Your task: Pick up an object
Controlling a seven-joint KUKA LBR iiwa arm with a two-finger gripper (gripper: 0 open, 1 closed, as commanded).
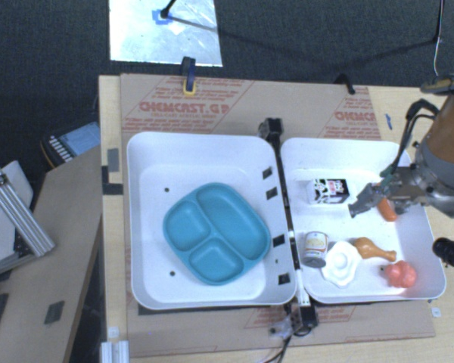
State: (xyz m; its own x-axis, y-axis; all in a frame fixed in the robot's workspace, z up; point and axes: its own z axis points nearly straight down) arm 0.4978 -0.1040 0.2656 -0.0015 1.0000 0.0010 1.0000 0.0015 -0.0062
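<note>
Fingers (365, 203) hang over the right bin (416, 165) near its right edge, and I cannot tell their state. An orange object (387, 211) lies just beside them, toward the bench's right edge.

The pincer (365, 203) partly hides a small orange object (388, 211) behind it.

Left bin (147, 157): holds a divided tray (216, 233), near its middle.
Right bin (340, 151): carton (329, 190) toward the back; can (315, 249) at the front left, by the divider.
Fried egg toy (340, 265): just right of the can.
Drumstick toy (373, 249): right of the egg.
Round fruit toy (400, 274): front right corner.
Tabletop (234, 100): carries both bins side by side.
</note>
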